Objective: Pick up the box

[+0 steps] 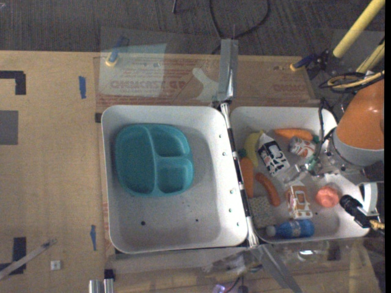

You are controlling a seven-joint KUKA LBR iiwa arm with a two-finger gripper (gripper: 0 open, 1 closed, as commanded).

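Orange-banded arm [365,127] hangs over the right bin [342,227], its gripper [314,163] low among the clutter; I cannot tell whether it is released or clenched. Judging by this, the approach is under way: the small, squarish cardboard box [298,201] lies untouched between a smooth blue bottle [293,229] and a soft pink lump [328,196], so the gripper must shift toward it and descend.

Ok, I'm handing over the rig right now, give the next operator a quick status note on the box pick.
Gripper: low over the right bin, near its right side; finger state unreadable from this view.
Box: small orange-and-white carton, lying in the right bin's lower middle, beside the pink ball and above the blue bottle. Not between the fingers.
Done: arm is over the correct bin.
Left: line up on the box, grasp, lift.
Left bin holds a teal divided plate.
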